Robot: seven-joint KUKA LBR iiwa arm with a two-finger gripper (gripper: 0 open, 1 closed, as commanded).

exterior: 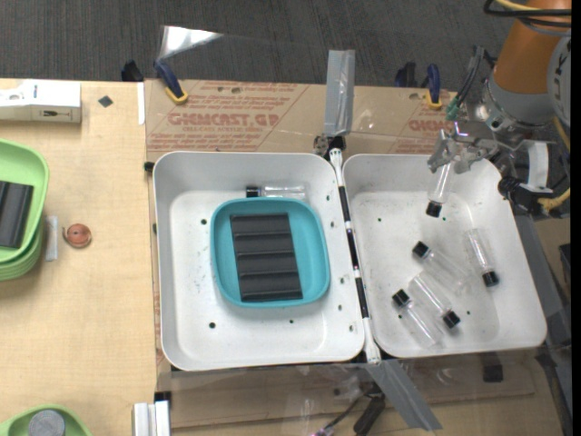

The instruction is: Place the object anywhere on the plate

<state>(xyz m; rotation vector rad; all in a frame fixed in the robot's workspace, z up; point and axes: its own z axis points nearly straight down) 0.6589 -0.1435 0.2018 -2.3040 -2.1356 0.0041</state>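
**A:** Where do we have the gripper (451, 155) now?

**B:** We see it over the far right corner of the right bin (508, 330), hanging from the grey arm with the orange band (536, 48). A clear tube with a black cap (438, 192) hangs straight down from between its fingers, cap end lowest. So we read the fingers as closed on that tube, lifted off the bin floor.

**A:** Are we sure it is pinched and not just lying behind the fingers?

**B:** Fairly sure. The top of the tube goes up into the fingers, though the tube is clear and the metal around it is cluttered, so the exact contact is hard for us to make out.

**A:** And the plate?

**B:** The teal plate (222, 243) sits in the middle of the left bin (182, 334), with a dark ribbed insert (264, 257) lying on it. One more clear tube (277, 191) lies on the bin floor just beyond the plate's far edge, touching nothing on the plate as far as we can tell.

**A:** What else is in the right bin?

**B:** We count several other capped tubes lying flat: one near the right wall (481, 260), a small one near the middle (423, 250), and two close together toward the near side (427, 305). The held tube is well apart from the plate, with the wall between the two bins lying between them.

**A:** Anything outside the bins?

**B:** A green tray (32, 166) at the left edge of the bench.
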